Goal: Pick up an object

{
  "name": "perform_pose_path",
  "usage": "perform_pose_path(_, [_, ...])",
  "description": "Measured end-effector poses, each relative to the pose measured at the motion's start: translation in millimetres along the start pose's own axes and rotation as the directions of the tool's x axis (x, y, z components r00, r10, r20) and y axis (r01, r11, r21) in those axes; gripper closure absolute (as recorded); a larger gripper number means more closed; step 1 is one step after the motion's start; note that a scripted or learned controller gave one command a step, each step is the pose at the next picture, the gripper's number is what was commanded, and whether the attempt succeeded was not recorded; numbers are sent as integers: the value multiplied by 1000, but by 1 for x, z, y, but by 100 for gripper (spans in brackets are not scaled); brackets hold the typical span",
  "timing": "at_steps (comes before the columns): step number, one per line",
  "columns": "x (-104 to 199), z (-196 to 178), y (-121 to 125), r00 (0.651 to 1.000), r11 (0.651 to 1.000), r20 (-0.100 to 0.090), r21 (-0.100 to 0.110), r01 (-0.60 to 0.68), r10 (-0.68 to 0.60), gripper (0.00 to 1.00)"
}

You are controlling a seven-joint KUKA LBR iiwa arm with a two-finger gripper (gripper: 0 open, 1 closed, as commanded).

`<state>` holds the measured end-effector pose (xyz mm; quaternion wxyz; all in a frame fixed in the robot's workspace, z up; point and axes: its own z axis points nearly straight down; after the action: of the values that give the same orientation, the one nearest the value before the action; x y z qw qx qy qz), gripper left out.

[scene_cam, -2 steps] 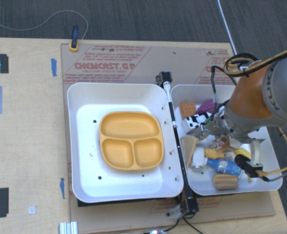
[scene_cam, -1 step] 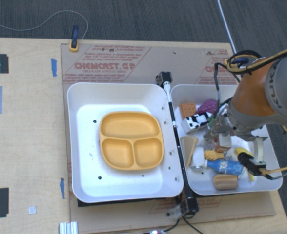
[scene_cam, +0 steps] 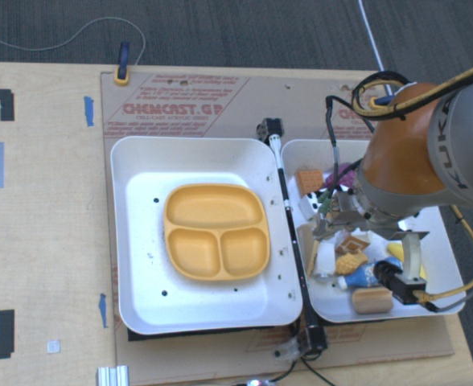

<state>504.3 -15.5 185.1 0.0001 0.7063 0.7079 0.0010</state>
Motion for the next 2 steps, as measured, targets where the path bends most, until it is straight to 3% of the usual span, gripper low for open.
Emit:
perform_pose_path(1, [-73, 0, -25, 1000, 1000, 1, 2, -4, 4, 100])
perform_pose_path(2, [-72, 0, -25, 1000, 1000, 0, 2, -3, 3, 0])
